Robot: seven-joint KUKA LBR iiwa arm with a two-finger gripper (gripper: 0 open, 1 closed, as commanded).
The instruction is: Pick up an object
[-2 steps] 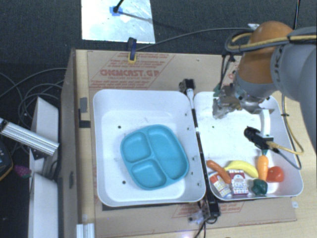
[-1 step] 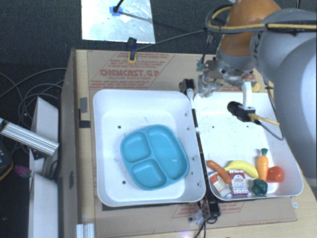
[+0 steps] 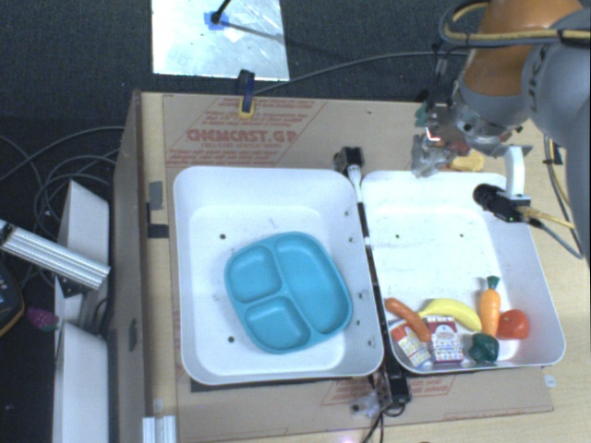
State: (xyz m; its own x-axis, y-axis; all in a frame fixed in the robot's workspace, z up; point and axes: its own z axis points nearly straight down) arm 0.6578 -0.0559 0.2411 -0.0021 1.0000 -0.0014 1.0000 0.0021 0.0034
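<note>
Hand (image 3: 434, 160) at far edge of right bin (image 3: 517, 266), just past its rim; cannot tell how wide it stands, or whether it grips the yellow piece (image 3: 468, 161) just right of it; toy food well apart in near right corner: banana (image 3: 452, 312), two carrots (image 3: 489, 305), tomato (image 3: 513, 323); blue tray (image 3: 286, 289) in left bin (image 3: 199, 247).
</note>
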